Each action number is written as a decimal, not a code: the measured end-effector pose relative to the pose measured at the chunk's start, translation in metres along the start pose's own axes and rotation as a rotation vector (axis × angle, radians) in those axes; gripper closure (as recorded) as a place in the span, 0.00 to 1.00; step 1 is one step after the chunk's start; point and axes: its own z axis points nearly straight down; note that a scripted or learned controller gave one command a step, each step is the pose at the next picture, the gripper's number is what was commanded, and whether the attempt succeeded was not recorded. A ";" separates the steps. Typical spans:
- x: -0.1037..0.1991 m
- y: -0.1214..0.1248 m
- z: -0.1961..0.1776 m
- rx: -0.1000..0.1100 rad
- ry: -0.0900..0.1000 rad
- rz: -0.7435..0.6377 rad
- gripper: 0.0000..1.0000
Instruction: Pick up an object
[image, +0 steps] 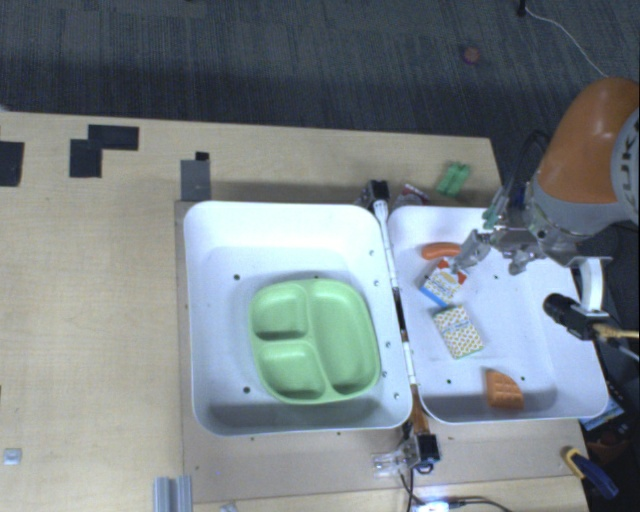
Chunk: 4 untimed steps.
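The right bin (540, 350) holds several small objects. An orange sausage-shaped piece (440, 250) lies near its back left. Just in front of it sits a small white, blue and red packet (441, 286). A speckled square pad (458, 331) lies mid-bin, and an orange wedge (503, 390) rests by the front wall. My gripper (492, 257) hangs over the back of this bin, right of the sausage piece and packet. It is open, and nothing is between its fingers. Its left fingertip (466, 259) is close to the packet's upper corner.
The left bin (215, 300) holds a green divided plate (314, 338). A green item (454, 179) lies on the bench behind the right bin. A black fixture (575, 315) juts in over the right bin's right side. Black marks and a grey block (196, 179) sit at the back left.
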 end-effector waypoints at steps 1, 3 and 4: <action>-0.002 0.025 0.108 -0.011 -0.002 0.003 0.00; -0.024 0.085 -0.014 -0.006 -0.002 -0.002 1.00; -0.024 0.085 -0.012 -0.002 -0.001 -0.002 0.00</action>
